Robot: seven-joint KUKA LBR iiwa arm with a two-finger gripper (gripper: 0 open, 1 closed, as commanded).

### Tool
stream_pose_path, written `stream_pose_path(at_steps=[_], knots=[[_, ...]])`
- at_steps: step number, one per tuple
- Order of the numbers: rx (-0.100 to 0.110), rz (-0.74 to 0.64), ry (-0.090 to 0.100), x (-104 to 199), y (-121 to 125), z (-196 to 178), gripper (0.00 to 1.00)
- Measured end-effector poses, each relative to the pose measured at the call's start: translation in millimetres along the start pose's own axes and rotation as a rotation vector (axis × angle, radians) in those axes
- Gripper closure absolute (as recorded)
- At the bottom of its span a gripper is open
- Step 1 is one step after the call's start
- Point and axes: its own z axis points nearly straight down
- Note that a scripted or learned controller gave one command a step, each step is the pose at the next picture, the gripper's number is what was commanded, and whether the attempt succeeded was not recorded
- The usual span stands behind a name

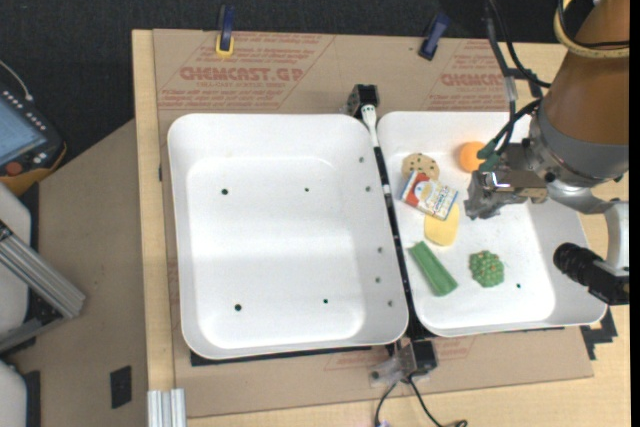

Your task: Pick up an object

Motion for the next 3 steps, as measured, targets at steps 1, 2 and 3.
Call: stream_pose_path(at_steps=[1,2,3], knots=[[-0.011,-0.021,0.004,103,12,-32,1.0],[-0.01,0.001,-0.003,-10,1,-45,1.0],[-0.009,-0.019,0.004,69,1,-61,1.0]])
